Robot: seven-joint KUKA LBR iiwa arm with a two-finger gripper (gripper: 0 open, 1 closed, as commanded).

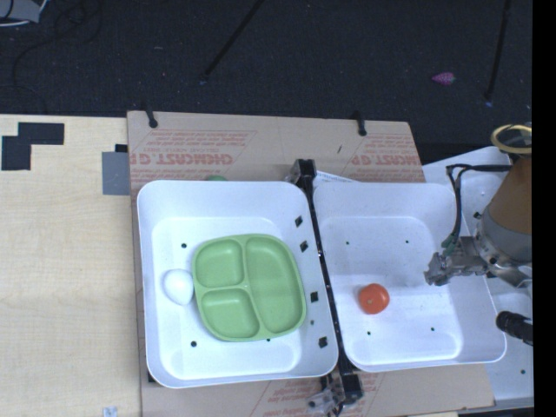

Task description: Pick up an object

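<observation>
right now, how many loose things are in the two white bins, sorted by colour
green: 1, the green three-compartment plastic plate in the left bin
white: 1, the small white egg-shaped object beside the plate's left edge
orange-red: 1, the small orange-red round ball-like object in the right bin
total: 3

The single camera is fixed high above the bench and looks down at a slant, from some distance. It takes in both white bins, the left bin (174,207) and the right bin (408,207), with dark floor behind them. The gripper (437,274) enters at the right side of the picture.
</observation>
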